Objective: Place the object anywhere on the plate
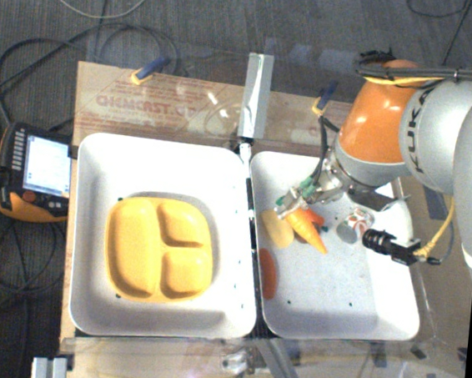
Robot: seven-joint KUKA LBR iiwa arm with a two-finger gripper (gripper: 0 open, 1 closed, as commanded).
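Left of centre on the tabletop: left bin, holding a yellow plate with three compartments, lying flat, nothing on it.

Right of centre: right bin, touching the left bin along a shared edge.

Upper right of the frame: arm, grey with its orange band, reaching down into the upper part of the right bin.

Claw low over the upper left of the right bin, with small green parts at its tip. Open or closed: cannot tell from this angle.

Carrot just below the claw, in the right bin, lying slanted, thick end up toward the claw and point toward lower right. Gripped or merely beside the claw: cannot tell. Well apart from the plate, in the other bin.

Pale yellow piece just left of the carrot, near the bin's left wall.

Red piece lower down, against that same wall.

Small silver item right of the carrot, under the arm.

Far left of the frame, off the tabletop: pendant with a lit screen, among dark cables on the floor.
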